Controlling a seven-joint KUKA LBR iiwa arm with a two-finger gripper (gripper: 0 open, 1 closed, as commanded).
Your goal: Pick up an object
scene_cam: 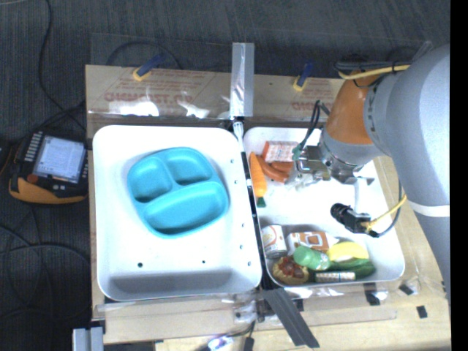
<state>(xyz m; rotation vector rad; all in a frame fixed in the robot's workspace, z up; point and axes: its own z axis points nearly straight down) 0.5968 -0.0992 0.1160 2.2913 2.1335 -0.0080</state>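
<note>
My gripper [307,168] hangs over the upper part of the right bin [387,218], just right of a small red-and-white box [278,152] and an orange sausage-like piece [274,170]. A carrot [257,174] lies along that bin's left wall. Nothing can be seen held by the gripper. At the bin's front edge lie a small can [272,238], an orange-and-white carton [308,240], a green toy [311,257], a yellow toy [348,251], a pizza-like piece [287,270] and a dark green stick [344,275].
The left bin [117,269] holds a blue divided plate [178,190]. A black cable connector [347,216] with a yellow wire hangs over the right bin's middle. The grey arm [424,123] covers the right bin's far right corner. A handheld controller [51,163] lies left of the bench.
</note>
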